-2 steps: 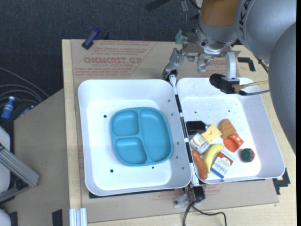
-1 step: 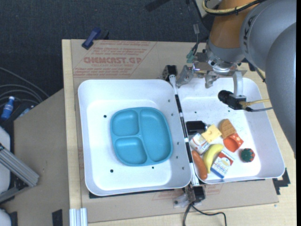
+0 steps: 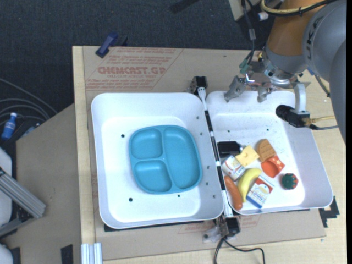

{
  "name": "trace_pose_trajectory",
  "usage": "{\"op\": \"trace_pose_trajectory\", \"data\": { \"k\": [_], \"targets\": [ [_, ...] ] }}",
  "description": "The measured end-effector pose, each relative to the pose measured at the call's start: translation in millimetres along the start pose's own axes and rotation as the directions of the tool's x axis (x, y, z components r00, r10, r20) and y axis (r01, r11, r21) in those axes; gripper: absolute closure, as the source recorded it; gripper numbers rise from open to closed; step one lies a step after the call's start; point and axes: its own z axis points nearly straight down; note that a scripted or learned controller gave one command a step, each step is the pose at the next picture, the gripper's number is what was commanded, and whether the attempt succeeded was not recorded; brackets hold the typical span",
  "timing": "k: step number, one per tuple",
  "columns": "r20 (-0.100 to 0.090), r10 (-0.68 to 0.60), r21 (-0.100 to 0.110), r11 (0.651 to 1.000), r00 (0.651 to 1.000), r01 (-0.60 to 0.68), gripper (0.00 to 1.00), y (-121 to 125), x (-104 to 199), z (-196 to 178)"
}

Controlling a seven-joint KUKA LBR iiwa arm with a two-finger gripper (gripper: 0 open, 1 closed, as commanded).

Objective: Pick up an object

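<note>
My hand (image 3: 248,90) is hovering over the far rim of the right bin (image 3: 313,147), its two fingers spread apart and gripping nothing. Nearer the camera, the objects are lying bunched on that bin's floor: a yellow banana (image 3: 248,180) is resting against a carrot (image 3: 233,192) and a small carton (image 3: 259,193), with a red tomato (image 3: 289,180) sitting just beside them. In the left bin (image 3: 107,147), a blue divided plate (image 3: 164,158) is lying flat. Both bins are sitting on the tabletop (image 3: 82,92).

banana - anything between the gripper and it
Nothing visible stands between them. The gripper hangs over the right bin's far rim, with bare floor toward the banana, which lies among other toy foods.
</note>
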Motion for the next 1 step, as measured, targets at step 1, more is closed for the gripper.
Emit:
{"op": "trace_pose_trajectory", "data": {
  "k": [1],
  "targets": [
    [-0.002, 0.0, 0.004, 1.0, 1.0, 0.0, 0.0, -9.4, -57.7, 85.5]
  ]
}}
